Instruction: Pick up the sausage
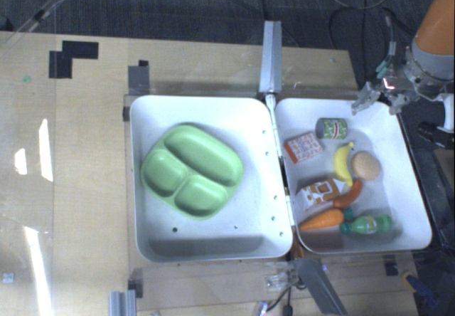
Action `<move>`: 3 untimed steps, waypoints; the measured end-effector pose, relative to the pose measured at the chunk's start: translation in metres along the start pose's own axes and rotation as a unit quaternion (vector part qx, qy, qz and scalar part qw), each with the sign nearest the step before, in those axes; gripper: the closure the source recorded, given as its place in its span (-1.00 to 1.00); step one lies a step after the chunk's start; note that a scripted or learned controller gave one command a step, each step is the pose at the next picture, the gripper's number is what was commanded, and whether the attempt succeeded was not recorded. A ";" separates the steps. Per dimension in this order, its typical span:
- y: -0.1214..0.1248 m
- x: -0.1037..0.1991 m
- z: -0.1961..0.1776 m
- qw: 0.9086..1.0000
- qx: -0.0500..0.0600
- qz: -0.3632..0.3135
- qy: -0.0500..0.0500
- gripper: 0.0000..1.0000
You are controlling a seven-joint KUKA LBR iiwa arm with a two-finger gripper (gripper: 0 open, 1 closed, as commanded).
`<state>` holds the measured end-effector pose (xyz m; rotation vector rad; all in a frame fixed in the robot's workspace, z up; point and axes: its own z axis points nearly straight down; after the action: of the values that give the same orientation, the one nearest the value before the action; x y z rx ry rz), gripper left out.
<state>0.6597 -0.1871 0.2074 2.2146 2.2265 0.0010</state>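
The sausage (348, 193), a curved reddish-brown link, lies in the right bin (409, 165) between a small carton (318, 192) and a round beige bun (365, 164). My gripper (378, 97) hangs over the bin's far right corner, well behind the sausage and apart from it. Its fingers stand open with nothing between them. The grey wrist with the orange band (435, 30) rises to the upper right.
Also in the right bin are a banana (343, 161), a green can (331, 128), a red-and-white packet (303, 146), a carrot (321, 220) and a green bottle (366, 223). The left bin (149, 236) holds a green sectioned plate (192, 169). A metal divider (271, 58) stands between the bins.
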 end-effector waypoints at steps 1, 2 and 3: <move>-0.045 -0.016 0.111 1.000 -0.001 -0.006 0.000 -1.00; -0.146 0.001 0.119 1.000 -0.004 -0.003 0.000 -1.00; -0.142 0.001 0.109 1.000 -0.007 -0.004 0.000 1.00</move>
<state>0.5175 -0.1866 0.0978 2.1991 2.2269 0.0159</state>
